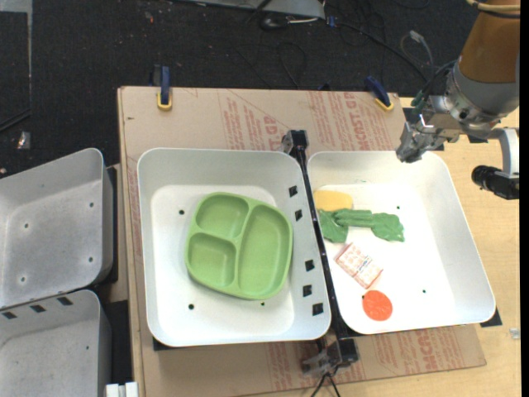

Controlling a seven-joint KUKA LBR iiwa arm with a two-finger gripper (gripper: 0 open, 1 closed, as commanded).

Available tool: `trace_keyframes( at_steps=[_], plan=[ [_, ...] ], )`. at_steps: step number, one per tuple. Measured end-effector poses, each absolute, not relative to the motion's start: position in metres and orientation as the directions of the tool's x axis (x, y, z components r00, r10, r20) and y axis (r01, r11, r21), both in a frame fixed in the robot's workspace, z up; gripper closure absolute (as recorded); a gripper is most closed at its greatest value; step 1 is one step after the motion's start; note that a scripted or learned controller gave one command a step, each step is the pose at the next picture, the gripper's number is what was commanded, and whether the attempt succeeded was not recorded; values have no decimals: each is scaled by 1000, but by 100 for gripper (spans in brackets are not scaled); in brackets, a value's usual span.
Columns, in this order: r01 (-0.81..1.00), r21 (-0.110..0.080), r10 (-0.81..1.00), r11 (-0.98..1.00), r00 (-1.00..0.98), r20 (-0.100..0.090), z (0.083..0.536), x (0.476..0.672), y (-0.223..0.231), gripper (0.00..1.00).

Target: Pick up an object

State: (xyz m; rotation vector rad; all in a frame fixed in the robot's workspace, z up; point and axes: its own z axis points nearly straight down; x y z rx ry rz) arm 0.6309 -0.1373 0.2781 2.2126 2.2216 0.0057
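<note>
- The gripper [411,151] hangs over the far right corner of the right bin [463,246], above the rim; whether the jaws are spread or closed I cannot tell from this angle, and nothing shows between them
- The things on offer all lie in the right bin, toward its left half: a yellow piece [334,199] by the divider, a green toy [364,224] touching it just in front, a small printed packet [358,264] nearer still, and an orange disc [378,305] close to the front wall
- The left bin [165,180] holds a green divided plate [240,246] (well apart from the arm, an unlikely target)
- I'd judge the pick as not yet begun, with the arm well apart from every item
- Risks: the yellow piece and green toy touch, so closing on one may drag or nudge the other; the packet and disc look flat, and the jaws could scrape the bin floor and close on nothing; a descent at the present spot would meet the bin rim
</note>
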Motion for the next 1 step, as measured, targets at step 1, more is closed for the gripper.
trace_keyframes(
  at_steps=[1],
  plan=[
    [1000, -1, 1000, 7, -7, 1, 266, 631, -87, 100]
  ],
)
